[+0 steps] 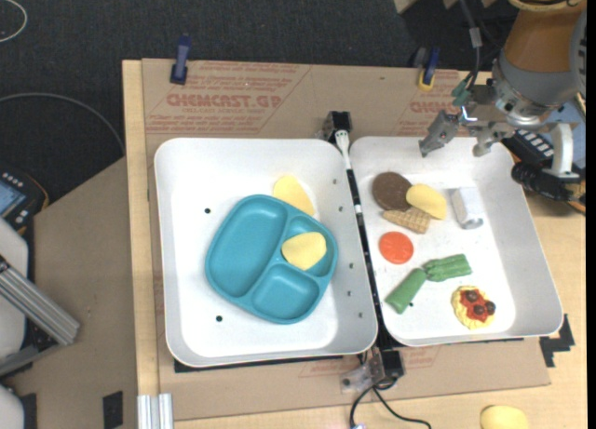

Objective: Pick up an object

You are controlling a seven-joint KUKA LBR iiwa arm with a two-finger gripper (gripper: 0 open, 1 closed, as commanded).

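**White bins, gripper high over the right one: no object chosen yet**

White right bin [535, 260] holds all the loose candidates. Gripper [458, 136] hangs above its far rim, two grey fingers spread well apart, nothing between them. It is clear of every item.

Contents of the right bin:
- brown disc [391, 189], overlapped by a yellow piece [426, 200], with a waffle wedge [407, 220] touching both
- grey cylinder [464, 206], just beside the yellow piece, otherwise free
- orange disc [397, 248], flat, alone
- green piece [428, 278], long, lying at a slant
- pizza slice [473, 306], flat, near the front wall

Left bin [177, 232]: blue tray [251, 269] with a yellow piece in one compartment and another yellow piece at the tray's far edge.

Judgement on doing the pick well:
- The cylinder looks the best target. It is nearest the gripper, has height to close on, and has open floor on its right side.
- Fingers should straddle its short axis; closing along its length would likely push it away.
- The brown/yellow/waffle cluster risks a double grab or a nudge.
- Orange disc and pizza look too flat for a side pinch; fingertips would probably scrape the floor.
- The green piece is a fair second choice, taken across its narrow middle.
- Descend straight down, close only once the fingers are below the item's top.
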